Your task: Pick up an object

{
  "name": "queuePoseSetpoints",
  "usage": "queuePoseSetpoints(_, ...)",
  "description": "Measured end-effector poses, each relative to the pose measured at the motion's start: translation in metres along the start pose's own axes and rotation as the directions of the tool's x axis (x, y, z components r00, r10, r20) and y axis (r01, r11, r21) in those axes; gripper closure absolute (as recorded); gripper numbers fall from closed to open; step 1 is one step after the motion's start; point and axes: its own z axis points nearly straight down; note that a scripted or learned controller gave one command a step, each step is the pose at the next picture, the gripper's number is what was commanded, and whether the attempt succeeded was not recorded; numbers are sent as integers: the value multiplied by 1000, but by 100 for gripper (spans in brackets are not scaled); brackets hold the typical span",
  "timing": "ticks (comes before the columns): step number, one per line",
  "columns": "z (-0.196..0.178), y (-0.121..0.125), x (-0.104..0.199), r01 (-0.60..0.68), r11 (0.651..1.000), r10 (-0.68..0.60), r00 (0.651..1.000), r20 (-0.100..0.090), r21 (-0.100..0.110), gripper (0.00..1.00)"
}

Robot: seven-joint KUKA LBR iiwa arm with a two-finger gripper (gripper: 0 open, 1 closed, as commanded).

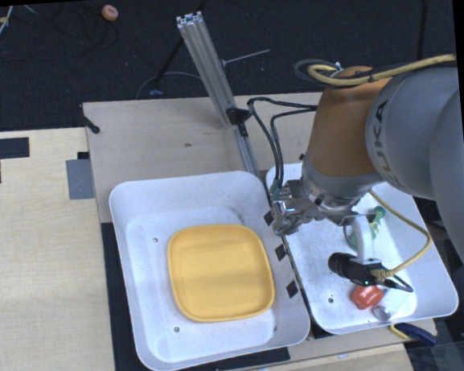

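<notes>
Small, rounded red-orange object point(366, 296)

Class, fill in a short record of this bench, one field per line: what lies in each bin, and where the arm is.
left bin: one yellow plate, lying flat near the middle
right bin: a small red object towards the near edge; a small green thing further back, too small to identify
arm: reaches in from the view's right, over the far part of the right bin
grasp: cannot tell from this view
</notes>
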Motion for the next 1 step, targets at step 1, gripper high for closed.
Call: queuePoseSetpoints(1, -1, 21, 54, 0, 1000, 0, 1000, 0, 0, 100)
